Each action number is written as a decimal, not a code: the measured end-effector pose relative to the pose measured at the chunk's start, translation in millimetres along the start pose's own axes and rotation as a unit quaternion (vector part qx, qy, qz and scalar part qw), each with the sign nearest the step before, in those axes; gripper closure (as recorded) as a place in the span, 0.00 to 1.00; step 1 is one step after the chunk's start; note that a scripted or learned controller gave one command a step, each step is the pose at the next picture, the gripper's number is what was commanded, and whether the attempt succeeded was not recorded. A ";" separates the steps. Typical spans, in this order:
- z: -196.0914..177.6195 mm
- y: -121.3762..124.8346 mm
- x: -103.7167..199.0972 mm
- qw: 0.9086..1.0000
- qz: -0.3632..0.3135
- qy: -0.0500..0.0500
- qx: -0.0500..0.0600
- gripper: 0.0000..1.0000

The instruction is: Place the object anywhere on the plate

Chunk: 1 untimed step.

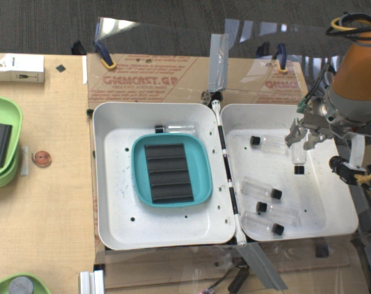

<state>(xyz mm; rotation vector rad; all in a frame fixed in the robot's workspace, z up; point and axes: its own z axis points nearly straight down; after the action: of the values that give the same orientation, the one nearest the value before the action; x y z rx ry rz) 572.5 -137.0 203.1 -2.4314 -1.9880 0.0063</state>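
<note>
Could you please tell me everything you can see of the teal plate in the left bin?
The teal plate is a rounded-square dish with a raised rim, apparently plastic. It lies flat at the middle of the left bin, on the bin's floor. A dark ribbed block covers most of its centre. A clear vial with a black cap lies just beyond its far edge, apparently not touching it.
</note>
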 end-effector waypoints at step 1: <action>5.3 -43.7 53.0 0.996 -0.094 0.001 0.000 1.00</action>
<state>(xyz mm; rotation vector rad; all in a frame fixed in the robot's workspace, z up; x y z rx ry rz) 540.1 -76.4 197.8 -2.2323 -2.2065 0.0052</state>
